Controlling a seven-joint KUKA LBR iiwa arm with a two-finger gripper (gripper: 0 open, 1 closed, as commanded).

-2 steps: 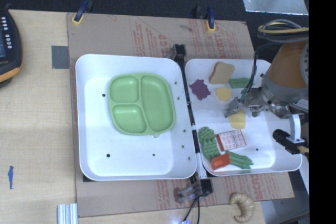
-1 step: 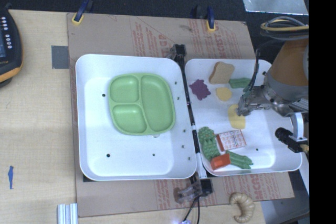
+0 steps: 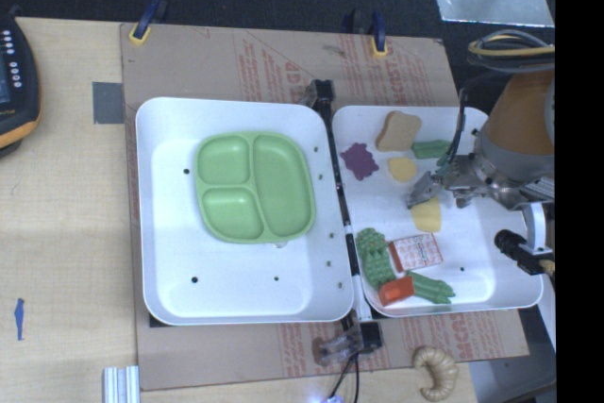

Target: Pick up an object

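In the right bin (image 3: 477, 288), the jaws' tips (image 3: 422, 194) hang just above the yellow block (image 3: 427, 217); whether they are open or closed, I cannot tell. Left of the block lies a purple piece (image 3: 359, 159).

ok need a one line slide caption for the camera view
End effector poised over toy food in the right bin, near a yellow piece; green divided plate sits in the left bin.
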